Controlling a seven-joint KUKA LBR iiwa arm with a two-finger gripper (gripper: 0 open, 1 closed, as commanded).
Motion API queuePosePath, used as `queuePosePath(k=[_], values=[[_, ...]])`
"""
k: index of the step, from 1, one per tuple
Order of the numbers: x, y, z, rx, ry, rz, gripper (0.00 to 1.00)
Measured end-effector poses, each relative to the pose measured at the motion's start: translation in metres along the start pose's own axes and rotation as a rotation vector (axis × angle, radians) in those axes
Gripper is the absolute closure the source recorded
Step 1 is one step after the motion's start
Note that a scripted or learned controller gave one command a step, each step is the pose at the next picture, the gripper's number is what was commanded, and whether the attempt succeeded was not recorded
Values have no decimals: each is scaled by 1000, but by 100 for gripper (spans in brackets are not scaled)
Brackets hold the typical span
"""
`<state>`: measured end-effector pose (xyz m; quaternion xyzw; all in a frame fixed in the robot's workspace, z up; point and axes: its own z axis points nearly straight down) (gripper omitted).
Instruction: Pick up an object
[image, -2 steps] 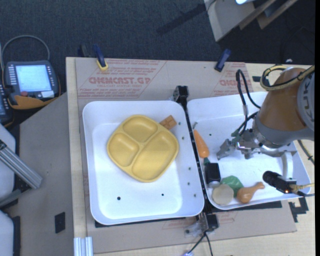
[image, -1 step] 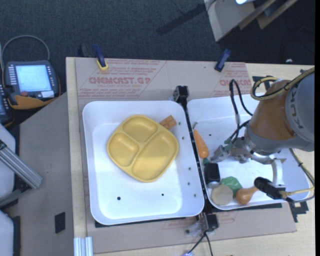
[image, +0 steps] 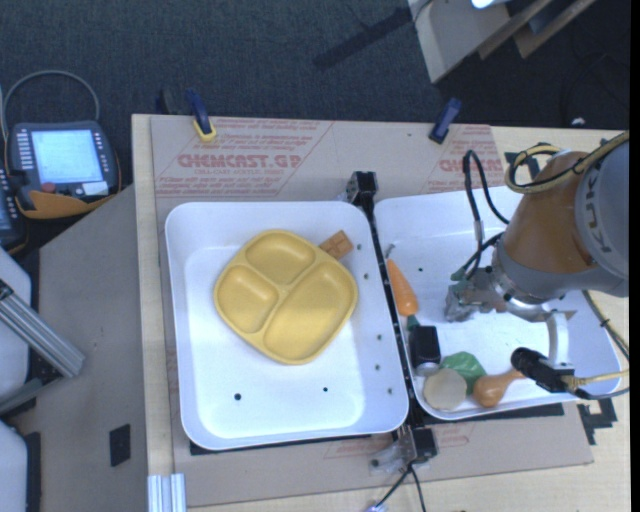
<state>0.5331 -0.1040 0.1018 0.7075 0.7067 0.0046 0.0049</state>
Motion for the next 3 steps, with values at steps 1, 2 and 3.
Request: queuePosePath(k=[1, 2, 3], values=[[3, -5, -44, 11, -1, -2, 100], [5, -12, -102, 8, -1, -2, 100], [5, -11, -111, 10, -1, -2, 100]])
